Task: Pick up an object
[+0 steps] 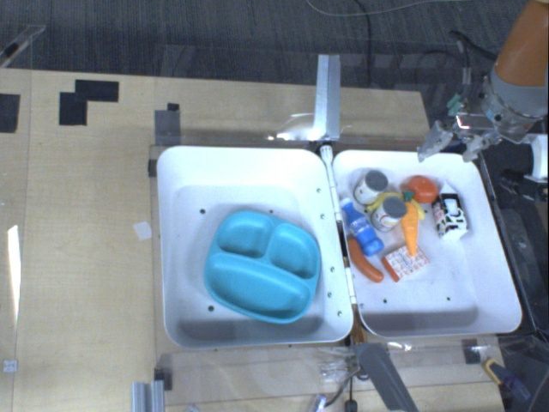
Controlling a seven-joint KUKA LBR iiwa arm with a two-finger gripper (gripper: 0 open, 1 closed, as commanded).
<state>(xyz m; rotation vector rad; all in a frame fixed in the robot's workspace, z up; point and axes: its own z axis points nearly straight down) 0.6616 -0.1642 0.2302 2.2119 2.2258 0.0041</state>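
The right white plastic bin [489, 307] holds a tight cluster in its upper left part — 2 small round-lidded jars [383, 197], a blue bottle [361, 230], an orange carrot-shaped toy [412, 226], a red-orange sausage-shaped piece [367, 265], a black-and-white toy [450, 215]. They touch or overlap. The bin's lower right floor is bare. A blue 3-compartment plastic plate [262, 264] lies in the left bin [184, 196]. The gripper [459, 140] hovers at the right bin's far rim — whether its jaws are wide or narrow, I cannot tell.

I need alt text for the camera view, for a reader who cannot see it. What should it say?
A grey robot arm's gripper hovers at the far edge of the right white bin, which holds small toys and containers. The left white bin holds a blue divided plate.
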